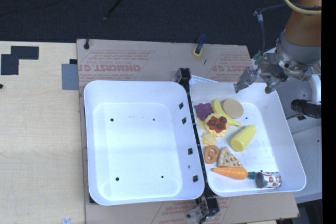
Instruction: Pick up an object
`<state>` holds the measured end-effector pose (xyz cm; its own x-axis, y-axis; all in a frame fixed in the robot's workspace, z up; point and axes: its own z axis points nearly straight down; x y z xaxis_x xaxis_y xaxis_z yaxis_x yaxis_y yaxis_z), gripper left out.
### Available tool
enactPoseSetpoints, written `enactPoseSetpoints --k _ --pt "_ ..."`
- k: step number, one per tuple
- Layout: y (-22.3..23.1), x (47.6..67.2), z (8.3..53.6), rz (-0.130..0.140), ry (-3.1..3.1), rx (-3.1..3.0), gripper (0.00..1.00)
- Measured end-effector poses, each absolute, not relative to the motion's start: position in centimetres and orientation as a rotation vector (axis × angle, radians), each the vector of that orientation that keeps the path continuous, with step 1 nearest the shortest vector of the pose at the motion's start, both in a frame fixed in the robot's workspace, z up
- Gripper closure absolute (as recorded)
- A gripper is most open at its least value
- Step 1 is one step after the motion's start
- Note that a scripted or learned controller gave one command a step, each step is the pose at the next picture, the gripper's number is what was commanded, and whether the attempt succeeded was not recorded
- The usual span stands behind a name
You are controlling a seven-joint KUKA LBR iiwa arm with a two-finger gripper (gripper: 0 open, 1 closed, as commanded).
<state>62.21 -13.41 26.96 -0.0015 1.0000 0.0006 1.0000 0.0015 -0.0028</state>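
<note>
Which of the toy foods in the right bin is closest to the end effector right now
The round tan cookie, at the pile's far end, lies closest to the end effector. The carrot and small can lie farthest.

Two bins are set side by side on the desk (37, 128). Toy foods (226, 139) are piled in the right bin (289, 165), beside the left bin (136, 139).

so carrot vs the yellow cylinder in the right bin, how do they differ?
The carrot is orange, thin and tapered, with a green stub at one end; the yellow cylinder is fatter, blunt-ended and plain. The carrot lies nearly level near the bin's front; the cylinder lies on a diagonal nearer the middle. Both lie loose on the floor of the right bin, away from the gripper.
</note>
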Motion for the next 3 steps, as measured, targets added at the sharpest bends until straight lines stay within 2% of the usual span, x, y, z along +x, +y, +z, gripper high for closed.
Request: enactPoseSetpoints --k 1,2,3 --pt "-12.6 61.3 16.2 0.012 -2.214 -2.211 0.00" --pt "-9.4 59.6 8.6 0.003 -2.219 -2.218 0.00" --pt "-9.7 59.7 9.8 0.003 -2.211 -2.226 1.00"
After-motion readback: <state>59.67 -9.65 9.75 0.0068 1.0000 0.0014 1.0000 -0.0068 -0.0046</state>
